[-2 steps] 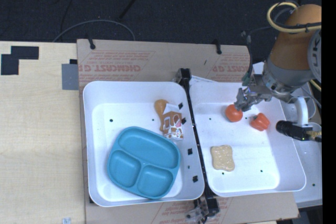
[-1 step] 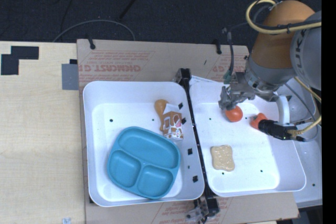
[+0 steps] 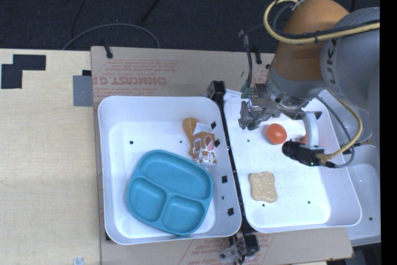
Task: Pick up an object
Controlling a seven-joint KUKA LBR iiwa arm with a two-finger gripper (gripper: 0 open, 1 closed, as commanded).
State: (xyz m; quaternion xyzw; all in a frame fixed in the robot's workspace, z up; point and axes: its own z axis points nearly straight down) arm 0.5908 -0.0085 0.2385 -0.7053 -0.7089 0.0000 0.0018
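Note:
My gripper (image 3: 249,118) hangs over the far left part of the right bin (image 3: 338,211), fingers pointing down. A small red-orange ball (image 3: 276,133) lies just to its right on the bin floor, apart from the fingers. A tan toast-shaped piece (image 3: 262,187) rests nearer the front of the same bin. In the left bin (image 3: 111,133) lie a blue divided plate (image 3: 169,191), a tan drumstick-like toy (image 3: 190,128) and a small printed packet (image 3: 204,148). Nothing shows between the fingers.
A black divider strip (image 3: 224,146) runs between the two bins. The arm's grey body and orange band (image 3: 310,28) hang over the right bin's back. Cardboard lies under the bins, with pale bench to the left.

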